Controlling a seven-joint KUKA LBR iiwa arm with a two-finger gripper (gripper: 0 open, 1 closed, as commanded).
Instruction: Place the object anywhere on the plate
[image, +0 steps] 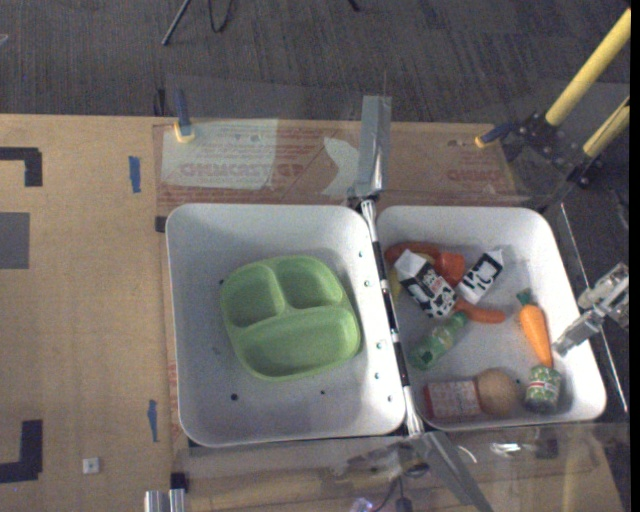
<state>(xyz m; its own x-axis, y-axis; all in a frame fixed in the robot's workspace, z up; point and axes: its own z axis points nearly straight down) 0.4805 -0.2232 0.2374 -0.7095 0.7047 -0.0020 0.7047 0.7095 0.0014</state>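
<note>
From the camera view: my pincer (600, 310) sits at the right edge of the right-hand shallow white bin (570, 240); whether it is released or clenched I cannot tell. The green three-compartment plastic plate (290, 318) lies in the left-hand shallow white bin (190, 300), bearing nothing. No object is grasped. Candidates lie in the right bin: an orange toy carrot (535, 332), nearest me, beside a small green-topped can (543, 388). Procedure, as I judge it: descend over the carrot's middle, grip across its narrow width, lift clear of the divider, then travel left.
</note>
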